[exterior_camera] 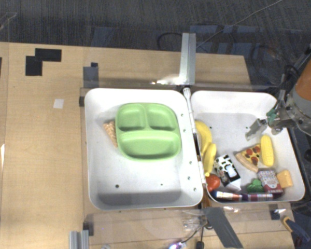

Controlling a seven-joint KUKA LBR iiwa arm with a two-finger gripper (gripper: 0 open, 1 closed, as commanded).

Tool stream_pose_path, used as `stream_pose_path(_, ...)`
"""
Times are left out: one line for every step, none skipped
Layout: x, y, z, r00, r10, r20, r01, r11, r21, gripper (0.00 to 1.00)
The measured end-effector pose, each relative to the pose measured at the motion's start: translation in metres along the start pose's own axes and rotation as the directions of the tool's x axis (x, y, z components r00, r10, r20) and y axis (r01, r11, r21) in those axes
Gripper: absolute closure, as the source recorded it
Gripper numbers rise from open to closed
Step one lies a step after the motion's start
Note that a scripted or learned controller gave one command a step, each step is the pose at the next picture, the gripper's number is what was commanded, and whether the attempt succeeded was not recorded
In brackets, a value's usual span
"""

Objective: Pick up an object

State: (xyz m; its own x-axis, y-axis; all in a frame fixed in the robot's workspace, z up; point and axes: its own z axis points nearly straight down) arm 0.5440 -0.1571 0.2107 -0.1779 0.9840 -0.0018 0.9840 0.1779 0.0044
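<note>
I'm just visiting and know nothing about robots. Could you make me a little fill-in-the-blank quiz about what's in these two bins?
1. The green divided tray lies in the ____ bin.
2. The bananas lie along the right bin's ____ wall.
3. The toy pizza slice lies right beside a yellow ____.
4. The gripper hovers over the ____ bin.

Missing words: left; left; corn cob; right

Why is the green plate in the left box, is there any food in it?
Empty. The green plate lies flat in the left bin, and all three of its sections show bare green. Something tan peeks out beside its left edge, not inside it.
</note>
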Motion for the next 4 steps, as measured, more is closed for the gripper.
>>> stream_pose_path(-0.033, 0.028, -0.006, 0.948, -0.318, 0.002, 0.318, 0.948, -0.001, 0.00)
stream_pose_path(-0.054, 0.012, 0.113, 0.928, -0.372, 0.014, 0.373, 0.928, -0.013, 0.00)
stream_pose_path(-0.046, -0.026, 0.113, 0.941, -0.338, 0.022, 0.339, 0.941, -0.023, 0.00)
stream_pose_path(-0.036, 0.112, 0.123, 0.950, -0.312, 0.004, 0.312, 0.950, -0.005, 0.00)
